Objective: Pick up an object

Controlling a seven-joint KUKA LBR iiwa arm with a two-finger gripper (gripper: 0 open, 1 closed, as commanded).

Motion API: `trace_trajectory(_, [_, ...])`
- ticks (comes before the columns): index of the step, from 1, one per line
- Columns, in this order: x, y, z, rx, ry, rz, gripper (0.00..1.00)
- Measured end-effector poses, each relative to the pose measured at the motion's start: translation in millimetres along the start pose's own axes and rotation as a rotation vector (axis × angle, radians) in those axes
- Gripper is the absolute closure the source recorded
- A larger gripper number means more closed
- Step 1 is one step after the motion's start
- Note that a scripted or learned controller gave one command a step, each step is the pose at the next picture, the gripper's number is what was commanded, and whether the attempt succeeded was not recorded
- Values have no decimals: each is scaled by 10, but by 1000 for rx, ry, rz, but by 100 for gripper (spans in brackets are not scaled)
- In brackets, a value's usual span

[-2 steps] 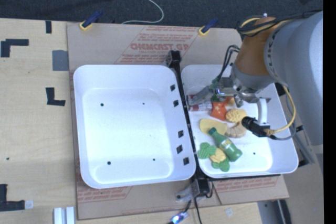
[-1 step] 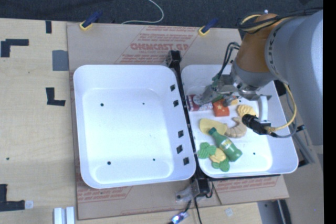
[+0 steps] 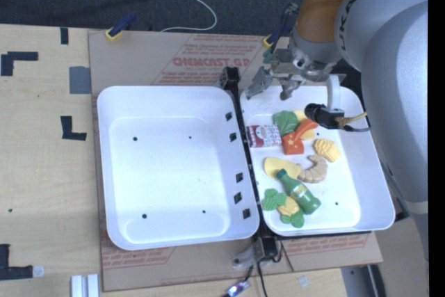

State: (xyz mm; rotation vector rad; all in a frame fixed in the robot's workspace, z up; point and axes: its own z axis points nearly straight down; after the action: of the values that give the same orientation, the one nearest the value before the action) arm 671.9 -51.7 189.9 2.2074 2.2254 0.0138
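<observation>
Camera view: gripper [image 3: 272,85] is over the far end of right bin [image 3: 372,170], fingers apart, nothing btw them. Toys lie in this bin, nearer than gripper: red carton [image 3: 263,136], green leaf [image 3: 286,121], yellow banana [image 3: 279,166], green bottle [image 3: 299,193]. Left bin [image 3: 115,108] is beside.

Bulky smooth grey arm [image 3: 389,59], rounded casing, glossy orange band [image 3: 327,0] above wrist, thin dark seam lines around orange part, grey metal wrist block below it, small dark metal gripper [image 3: 272,87], black cable looped by wrist
</observation>
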Motion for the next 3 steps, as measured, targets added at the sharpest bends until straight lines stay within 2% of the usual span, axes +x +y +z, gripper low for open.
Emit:
trace_trajectory(1, [1046,-432,-541,7,4,-5,100])
trace_trajectory(2, [-88,-17,-1064,5,-7,15,100])
trace_trajectory(3, [-67,0,-3411,-7,-4,6,100])
